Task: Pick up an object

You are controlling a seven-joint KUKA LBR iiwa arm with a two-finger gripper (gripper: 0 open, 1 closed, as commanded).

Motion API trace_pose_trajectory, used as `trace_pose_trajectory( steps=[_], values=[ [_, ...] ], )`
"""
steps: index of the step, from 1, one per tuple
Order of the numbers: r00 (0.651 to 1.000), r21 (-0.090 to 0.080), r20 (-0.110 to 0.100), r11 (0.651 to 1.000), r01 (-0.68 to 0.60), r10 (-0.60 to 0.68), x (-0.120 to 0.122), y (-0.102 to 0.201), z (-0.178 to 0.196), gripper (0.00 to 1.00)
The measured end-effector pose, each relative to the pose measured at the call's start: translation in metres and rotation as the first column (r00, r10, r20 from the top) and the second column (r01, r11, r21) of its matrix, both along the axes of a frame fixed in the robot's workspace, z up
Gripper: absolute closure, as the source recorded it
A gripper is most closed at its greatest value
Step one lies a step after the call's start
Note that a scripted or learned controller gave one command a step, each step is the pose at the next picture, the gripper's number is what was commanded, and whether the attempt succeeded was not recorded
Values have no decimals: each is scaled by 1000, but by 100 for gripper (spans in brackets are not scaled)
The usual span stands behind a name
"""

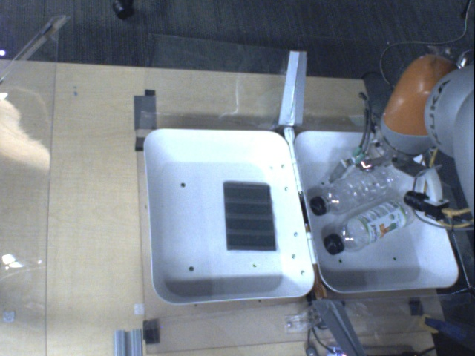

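Note:
Two clear plastic bottles with black caps lie in the right bin [430, 269]. The upper bottle [355, 190] is bare, and the lower bottle [373, 226] has a printed label. Both caps point left. My gripper [365, 162] hangs low over the right end of the upper bottle, near the bin's back edge, under the orange band [414, 95] of the arm. Glare and the clear plastic hide how it meets the bottle. A dark ribbed rectangular block [249, 215] lies flat in the middle of the left bin [178, 162].
A metal bar [293, 87] rises from the back where the two bins meet. Cables and a black clip [424, 202] hang over the right side of the right bin. A clear sheet [30, 162] covers the bench at the left.

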State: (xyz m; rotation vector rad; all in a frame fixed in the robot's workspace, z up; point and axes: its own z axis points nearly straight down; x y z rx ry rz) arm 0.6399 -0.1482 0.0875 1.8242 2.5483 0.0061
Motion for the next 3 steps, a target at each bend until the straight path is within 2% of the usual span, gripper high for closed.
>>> trace_pose_trajectory(
  steps=[1, 2, 3],
  values=[
    [995, -1, 2, 995, -98, 98, -32, -3, 1, 0],
    [1000, 0, 3, 1000, 28, -28, -49, -56, 1, 0],
    [981, -1, 5, 981, -196, 196, -72, 7, 2, 0]
  ],
)
